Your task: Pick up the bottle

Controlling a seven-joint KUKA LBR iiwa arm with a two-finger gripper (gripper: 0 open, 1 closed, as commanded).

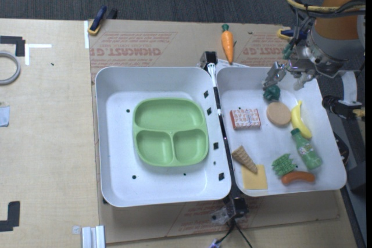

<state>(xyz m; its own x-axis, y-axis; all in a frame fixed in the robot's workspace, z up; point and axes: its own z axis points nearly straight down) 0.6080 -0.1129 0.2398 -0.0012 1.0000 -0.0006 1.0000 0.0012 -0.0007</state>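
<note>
The bottle (306, 150) is pale green with a green cap and lies on its side in the right bin (250, 81), close to the bin's right wall. My gripper (289, 76) hangs over the far end of that bin, well beyond the bottle. Its two fingers stand apart, so it is open, with nothing between them. A small dark green toy (271, 93) lies just below the left finger.
Around the bottle lie a banana (299, 119), a tan disc (279, 114), a leafy green piece (283, 164) and a red sausage (298, 177). A pink wafer block (245, 119), cone (244, 158) and cheese slice (254, 178) lie further left. The left bin holds a green divided plate (171, 132).
</note>
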